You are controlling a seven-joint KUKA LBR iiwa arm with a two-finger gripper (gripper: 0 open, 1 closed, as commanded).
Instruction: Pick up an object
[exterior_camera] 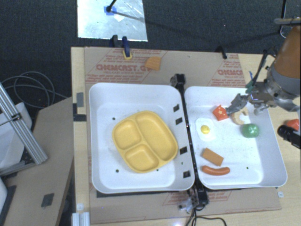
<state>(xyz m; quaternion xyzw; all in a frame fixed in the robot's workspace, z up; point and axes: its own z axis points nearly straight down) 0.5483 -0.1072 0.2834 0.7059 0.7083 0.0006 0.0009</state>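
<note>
The arm comes in from the right, its orange band high at the right edge, and the hand hangs low over the far part of the right bin. Its two fingers stand apart, with nothing between them; the left one points toward a small red block lying just beside its tip, though I cannot tell whether they touch. A pale curved piece lies just under the hand, and a green ball sits near it to the right.

Further toward the near side of the same bin lie a fried egg toy, white with a yellow yolk, then an orange block, and nearest of all a sausage, lying crosswise.

The left bin holds a yellow divided plate with three compartments, turned at a slant.

Both bins rest on a cardboard sheet on the surface. On the far strip of cardboard lies a tan piece, well apart from the bins. A red thing shows at the right edge, outside the right bin
</note>
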